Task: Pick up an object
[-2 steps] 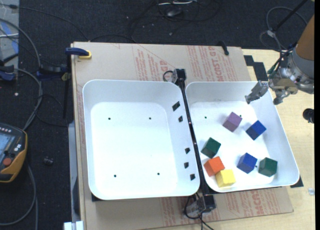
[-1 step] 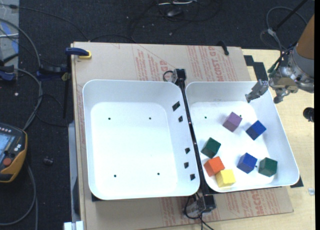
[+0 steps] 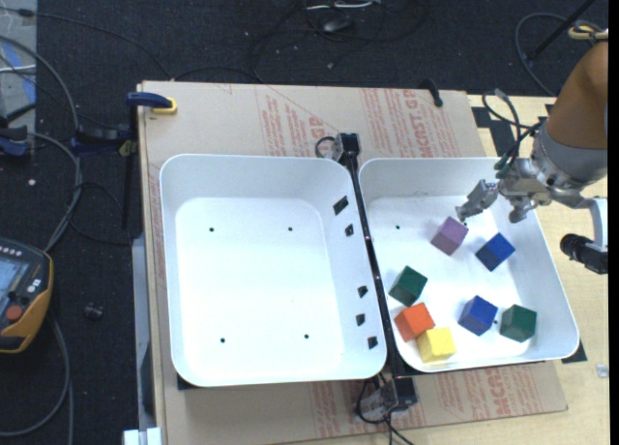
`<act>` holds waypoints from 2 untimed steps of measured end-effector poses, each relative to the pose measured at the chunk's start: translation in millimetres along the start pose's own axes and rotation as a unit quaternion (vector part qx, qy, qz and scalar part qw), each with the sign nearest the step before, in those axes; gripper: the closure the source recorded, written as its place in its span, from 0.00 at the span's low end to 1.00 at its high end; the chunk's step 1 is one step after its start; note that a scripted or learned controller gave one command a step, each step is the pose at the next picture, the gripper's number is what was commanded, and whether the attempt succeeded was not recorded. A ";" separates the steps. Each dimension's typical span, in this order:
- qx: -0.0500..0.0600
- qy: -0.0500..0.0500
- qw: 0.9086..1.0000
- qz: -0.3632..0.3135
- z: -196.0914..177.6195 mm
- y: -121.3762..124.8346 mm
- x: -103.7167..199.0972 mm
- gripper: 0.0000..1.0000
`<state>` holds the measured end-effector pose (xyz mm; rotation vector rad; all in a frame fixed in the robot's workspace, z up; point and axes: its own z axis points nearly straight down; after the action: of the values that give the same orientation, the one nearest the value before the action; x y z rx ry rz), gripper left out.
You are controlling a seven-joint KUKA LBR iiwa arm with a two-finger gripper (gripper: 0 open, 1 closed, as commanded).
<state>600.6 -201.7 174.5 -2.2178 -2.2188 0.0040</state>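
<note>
Arm (image 3: 580,114): grey w/ orange band, comes in from right edge, wrist over upper right of right bin.
Claw (image 3: 499,200): above rear part of right bin; two fingers spread apart, nothing between them. One fingertip (image 3: 474,204) sits just above-right of purple block, other tip nearer bin's right wall.
Purple block (image 3: 450,235): on right bin floor, upper middle, tilted; just below left fingertip, can't tell if touching.
Blue block (upper) (image 3: 495,251): right of purple one, close but apart, under the claw area.
Dark green block (left) (image 3: 408,284): mid bin, near divider side.
Orange block (image 3: 415,320): just below that green one, front left of bin.
Yellow block (image 3: 437,343): touching or nearly touching orange one, by front wall.
Blue block (lower) (image 3: 478,314): front centre-right, beside second green.
Dark green block (right) (image 3: 518,322): near bin's front right corner, just beside lower blue.
Right bin (image 3: 406,177): white, shallow, holds all seven blocks.
Left bin (image 3: 193,182): white, shallow, side by side w/ right bin, walls meeting along the middle.
Bench (image 3: 251,114): tan board w/ red print under both bins; blue-handled clamp (image 3: 150,102) at its rear left corner.
Floor: dark, cables around; yellow-black handheld unit (image 3: 21,293) at left edge.
</note>
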 end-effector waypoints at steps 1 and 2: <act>-0.001 0.000 1.000 0.000 48.6 -5.0 8.7 0.00; -0.007 -0.002 1.000 0.000 63.4 -2.0 8.2 0.00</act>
<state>598.3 -193.4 111.1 -2.2254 -2.2277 -0.0074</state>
